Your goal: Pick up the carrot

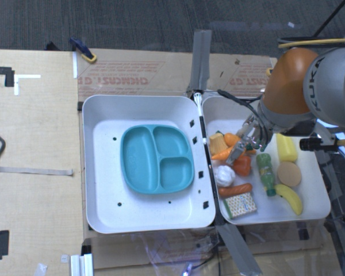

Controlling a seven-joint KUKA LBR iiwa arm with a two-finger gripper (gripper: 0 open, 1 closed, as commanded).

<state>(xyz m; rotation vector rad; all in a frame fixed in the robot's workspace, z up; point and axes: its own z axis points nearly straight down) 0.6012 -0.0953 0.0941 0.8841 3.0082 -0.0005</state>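
While its fingers' spacing is unclear, the gripper (245,144) hangs over the carrot (223,152) in the right bin (316,206).

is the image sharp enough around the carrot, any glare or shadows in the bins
Camera view: even, soft lighting; the teal plate reads crisp. The carrot is small and somewhat soft-edged amid crowded toy food. The gripper looks slightly blurred. No strong glare; faint shadow along the left bin walls.

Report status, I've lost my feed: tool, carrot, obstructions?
Tool low in right white bin, over the food pile. Orange tapered carrot beside it, grasp unconfirmed. Red tomato, white garlic bulb crowd it.
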